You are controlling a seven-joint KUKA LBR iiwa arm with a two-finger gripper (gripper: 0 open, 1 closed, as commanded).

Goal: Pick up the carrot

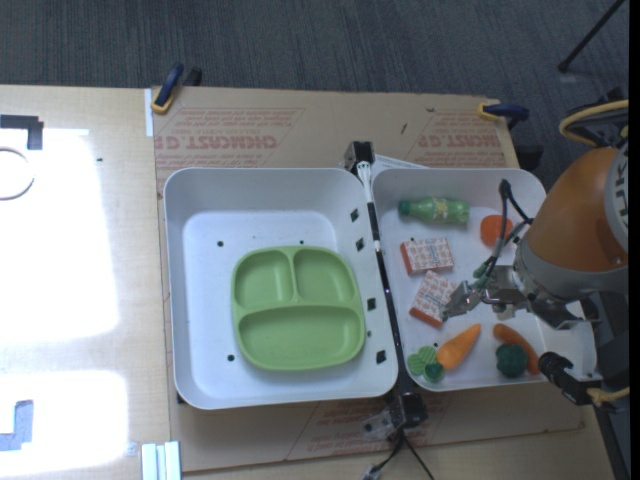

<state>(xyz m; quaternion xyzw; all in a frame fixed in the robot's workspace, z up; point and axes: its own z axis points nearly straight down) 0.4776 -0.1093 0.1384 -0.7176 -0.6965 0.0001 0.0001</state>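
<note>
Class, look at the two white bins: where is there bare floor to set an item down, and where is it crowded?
Free: the left white bin, floor around the green divided plate, widest behind it. Crowded: the right white bin, where the green bottle, two red-and-white cartons, orange carrot and gripper cluster.

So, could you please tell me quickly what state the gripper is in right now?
Gripper: cannot be told whether open or closed; it hangs above the right bin, just above the carrot, with nothing visibly held.
</note>
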